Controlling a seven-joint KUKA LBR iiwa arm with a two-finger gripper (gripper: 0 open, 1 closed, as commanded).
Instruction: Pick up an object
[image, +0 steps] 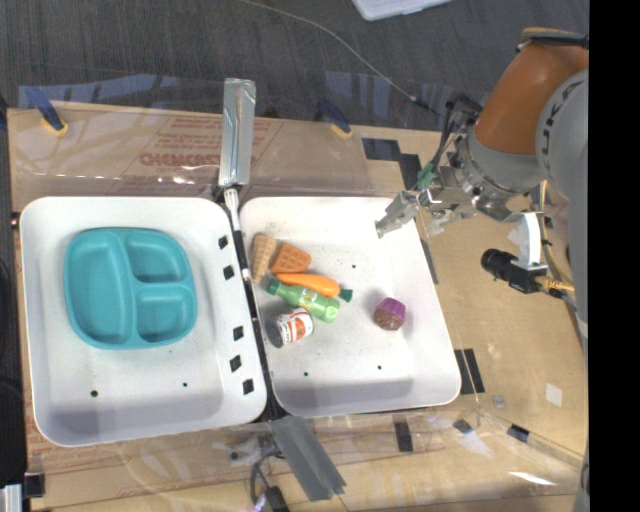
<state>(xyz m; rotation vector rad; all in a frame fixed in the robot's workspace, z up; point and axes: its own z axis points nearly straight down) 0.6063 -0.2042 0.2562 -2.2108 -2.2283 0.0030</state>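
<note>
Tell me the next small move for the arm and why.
Probably move the pincer left and down toward the purple ball. The pincer hangs over the right bin's upper right corner with nothing between its fingers. The ball lies alone on bare floor, apart from the cone, carrot, green bottle and can bunched by the left wall, so it looks easiest to grasp.

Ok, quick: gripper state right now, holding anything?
Gripper: above the right bin's far right corner, nothing seen held; open or shut cannot be told.
</note>
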